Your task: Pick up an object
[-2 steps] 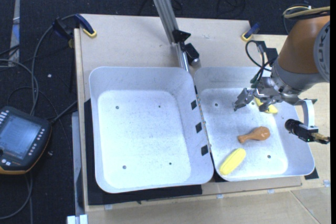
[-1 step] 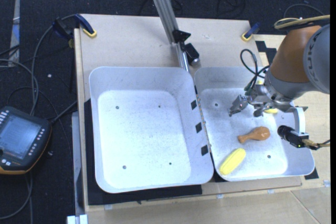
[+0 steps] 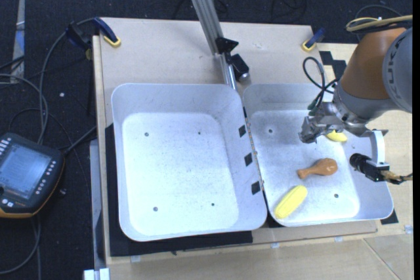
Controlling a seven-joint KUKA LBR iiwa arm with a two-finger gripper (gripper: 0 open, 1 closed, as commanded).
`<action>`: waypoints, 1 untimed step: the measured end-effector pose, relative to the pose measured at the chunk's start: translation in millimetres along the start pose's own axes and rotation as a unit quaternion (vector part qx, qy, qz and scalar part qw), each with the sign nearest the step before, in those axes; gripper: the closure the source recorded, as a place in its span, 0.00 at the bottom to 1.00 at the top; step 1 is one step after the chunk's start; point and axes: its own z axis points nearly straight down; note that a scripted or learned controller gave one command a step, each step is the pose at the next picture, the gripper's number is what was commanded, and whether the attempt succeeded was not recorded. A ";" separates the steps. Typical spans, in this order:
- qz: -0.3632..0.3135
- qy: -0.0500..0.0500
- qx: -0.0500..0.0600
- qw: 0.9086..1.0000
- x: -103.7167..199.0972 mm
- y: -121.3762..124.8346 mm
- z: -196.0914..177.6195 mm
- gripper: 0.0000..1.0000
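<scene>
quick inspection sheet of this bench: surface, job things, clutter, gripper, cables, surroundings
surface: wooden bench bearing left bin and right bin side by side
job's things: in the right bin, yellow corn cob, brown drumstick, small yellow object partly hidden by the arm
clutter: nothing seen in the bins beyond these
grippers: gripper low over the right bin, beside the small yellow object; holding cannot be judged
cables: black cable looped at the wrist; cables on the floor
surroundings: teach pendant on the floor at left; aluminium pole behind the bins

place: robot lab | cues: teach pendant, floor cables, clamped bench
</scene>
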 end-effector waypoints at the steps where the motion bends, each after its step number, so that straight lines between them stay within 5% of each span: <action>1: 0.000 0.000 -0.002 1.000 -1.0 -4.4 -43.5 1.00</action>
